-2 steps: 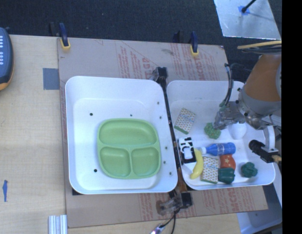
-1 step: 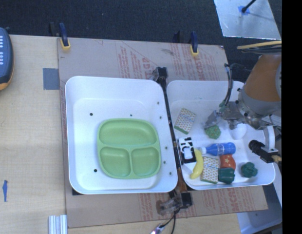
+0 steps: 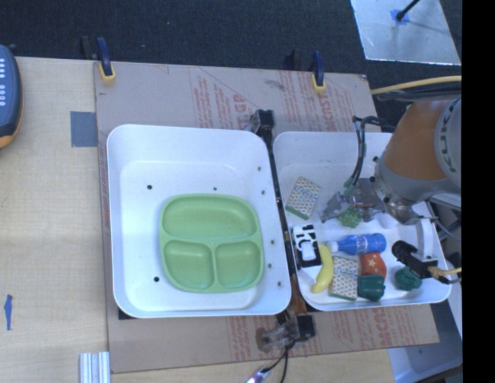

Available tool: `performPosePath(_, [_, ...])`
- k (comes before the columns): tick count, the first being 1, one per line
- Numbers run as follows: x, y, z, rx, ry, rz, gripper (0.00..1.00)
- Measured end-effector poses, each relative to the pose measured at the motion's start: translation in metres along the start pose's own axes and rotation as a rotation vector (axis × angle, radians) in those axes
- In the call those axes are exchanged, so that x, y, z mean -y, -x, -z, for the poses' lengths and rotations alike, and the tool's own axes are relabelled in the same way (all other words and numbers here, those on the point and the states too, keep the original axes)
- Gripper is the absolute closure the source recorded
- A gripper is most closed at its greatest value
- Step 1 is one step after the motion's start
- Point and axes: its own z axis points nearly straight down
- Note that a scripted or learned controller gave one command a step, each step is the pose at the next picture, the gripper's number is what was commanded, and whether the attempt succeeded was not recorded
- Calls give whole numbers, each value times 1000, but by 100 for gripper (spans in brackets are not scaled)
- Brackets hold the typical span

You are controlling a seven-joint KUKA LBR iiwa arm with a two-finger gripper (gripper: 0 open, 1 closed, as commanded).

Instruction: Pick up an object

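The arm (image 3: 419, 154) hangs over the right bin (image 3: 286, 152), fingers' state unclear, near a blue bottle (image 3: 361, 243) and banana (image 3: 325, 270).

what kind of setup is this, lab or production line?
Most likely a research lab bench for robot picking. Two white bins sit on a cardboard sheet clamped to the bench, the right bin holds small toys and household bits such as a banana, and the arm reaches in over it.
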Motion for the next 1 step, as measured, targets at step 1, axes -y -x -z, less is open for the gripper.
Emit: performPosePath(1, [0,2,11,1,0,0,100])
